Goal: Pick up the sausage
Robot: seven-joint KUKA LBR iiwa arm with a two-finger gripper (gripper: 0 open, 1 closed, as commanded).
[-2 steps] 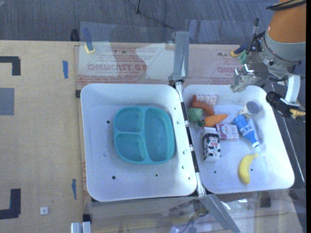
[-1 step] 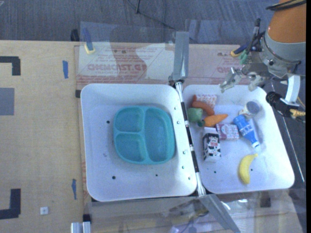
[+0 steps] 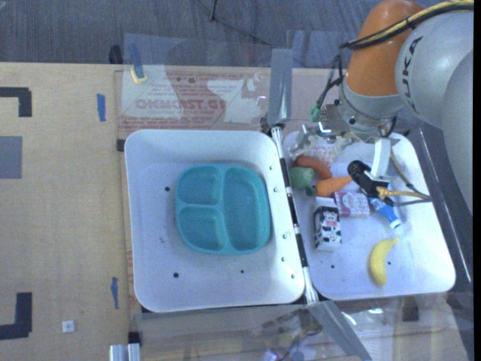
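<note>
- The gripper (image 3: 325,135) sits low at the back of the right bin (image 3: 428,273), under the orange-banded wrist; I cannot tell its state.
- The sausage (image 3: 312,163), reddish-brown, lies just below it, its upper end blurred against the gripper.
- Its long axis runs roughly left-right, tilted slightly down to the right.
- A carrot (image 3: 333,186) lies just beside it.

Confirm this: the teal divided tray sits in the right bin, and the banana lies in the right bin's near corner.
Wrong on the tray. The camera view shows the teal divided tray in the left bin. The banana does lie in the right bin's near corner.
</note>
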